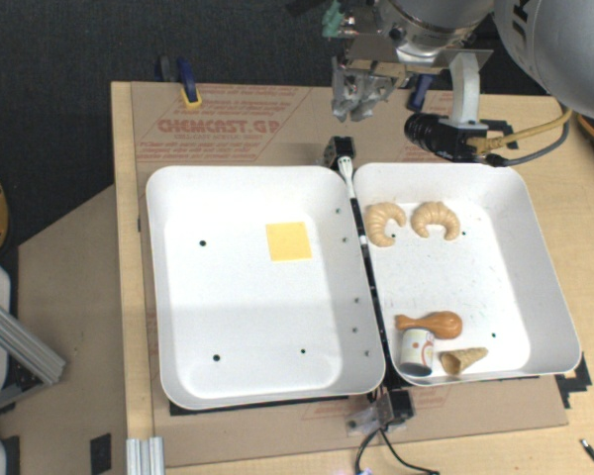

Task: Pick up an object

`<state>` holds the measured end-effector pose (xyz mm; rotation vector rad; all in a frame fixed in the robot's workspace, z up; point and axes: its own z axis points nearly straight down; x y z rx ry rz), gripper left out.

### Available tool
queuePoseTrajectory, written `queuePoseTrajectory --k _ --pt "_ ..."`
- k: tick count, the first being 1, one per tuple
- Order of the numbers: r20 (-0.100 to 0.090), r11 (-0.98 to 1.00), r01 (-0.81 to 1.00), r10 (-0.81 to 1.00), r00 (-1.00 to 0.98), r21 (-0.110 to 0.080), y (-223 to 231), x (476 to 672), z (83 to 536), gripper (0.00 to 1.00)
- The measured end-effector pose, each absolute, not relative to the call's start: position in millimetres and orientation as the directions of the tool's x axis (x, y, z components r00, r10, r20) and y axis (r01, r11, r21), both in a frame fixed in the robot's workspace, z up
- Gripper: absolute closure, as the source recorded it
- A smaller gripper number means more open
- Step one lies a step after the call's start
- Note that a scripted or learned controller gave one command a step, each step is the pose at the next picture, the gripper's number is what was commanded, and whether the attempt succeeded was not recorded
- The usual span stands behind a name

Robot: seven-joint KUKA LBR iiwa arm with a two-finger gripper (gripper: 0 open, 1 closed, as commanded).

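Observation:
My gripper [360, 95] hangs high over the brown board behind the two bins, near where their far rims meet, with nothing visible in it. The left bin [178, 295] holds a flat yellow square slice [288, 241] a little right of its middle. In the right bin [535, 265], two tan croissants [384, 222] [436, 219] lie side by side near the far left corner. A brown drumstick [431, 323], a small white cup [416, 350] on its side and a tan cone [462, 359] cluster at the near left corner.
A black clip [340, 150] sits at the far end of the seam between the bins. A blue and yellow clamp [187, 82] stands at the board's far left corner. Metal framing [15, 339] lies off the bench to the left.

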<state>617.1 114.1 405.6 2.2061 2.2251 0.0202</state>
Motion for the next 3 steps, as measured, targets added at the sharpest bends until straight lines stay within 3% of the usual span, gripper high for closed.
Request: queuePoseTrajectory --k 1,2,3 --pt "0.000 0.005 1.000 1.000 -0.005 -0.005 172 639.0 336 1.00" --pt "0.006 0.007 1.000 1.000 -0.007 0.017 228 667.1 465 1.00" --pt "-0.004 -0.001 1.000 1.000 0.001 -0.017 224 611.3 329 1.00"
